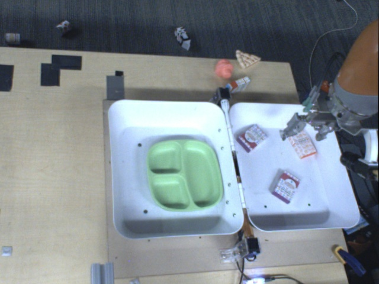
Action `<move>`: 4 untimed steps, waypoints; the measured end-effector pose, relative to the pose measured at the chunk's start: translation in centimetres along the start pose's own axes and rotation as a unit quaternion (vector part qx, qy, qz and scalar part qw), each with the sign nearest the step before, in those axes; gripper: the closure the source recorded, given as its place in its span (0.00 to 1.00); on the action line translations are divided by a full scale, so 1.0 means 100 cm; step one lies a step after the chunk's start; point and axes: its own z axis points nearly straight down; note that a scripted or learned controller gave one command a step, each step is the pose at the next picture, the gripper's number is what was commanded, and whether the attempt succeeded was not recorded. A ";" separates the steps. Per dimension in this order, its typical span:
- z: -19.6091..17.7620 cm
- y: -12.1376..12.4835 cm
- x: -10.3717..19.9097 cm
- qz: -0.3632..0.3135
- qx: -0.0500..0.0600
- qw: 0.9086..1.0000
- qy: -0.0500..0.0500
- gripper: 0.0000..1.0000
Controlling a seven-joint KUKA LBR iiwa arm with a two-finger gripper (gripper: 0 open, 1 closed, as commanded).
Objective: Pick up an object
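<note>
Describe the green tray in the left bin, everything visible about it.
The green tray is a pale lime, rounded-rectangle dish that looks like smooth moulded plastic. Raised ridges split it into three compartments: two smaller ones stacked on its left side and one long one down its right. All three look empty. It lies flat, right way up, turned slightly askew, on the floor of the left bin, roughly centred. It touches only the bin floor.

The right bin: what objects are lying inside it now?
Inside the right bin lie three small red-and-white packets: one near the left wall, one lower down, one just under the gripper, which may partly cover it.
</note>
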 end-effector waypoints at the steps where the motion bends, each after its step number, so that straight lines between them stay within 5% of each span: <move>1: 0.137 -0.021 -0.018 0.001 0.001 1.000 0.000 0.00; 2: 0.160 -0.061 0.024 0.001 -0.004 1.000 -0.001 0.00; 3: 0.149 -0.059 0.024 0.001 -0.007 1.000 -0.002 1.00; 4: 0.149 -0.059 0.024 0.001 -0.007 1.000 -0.002 0.00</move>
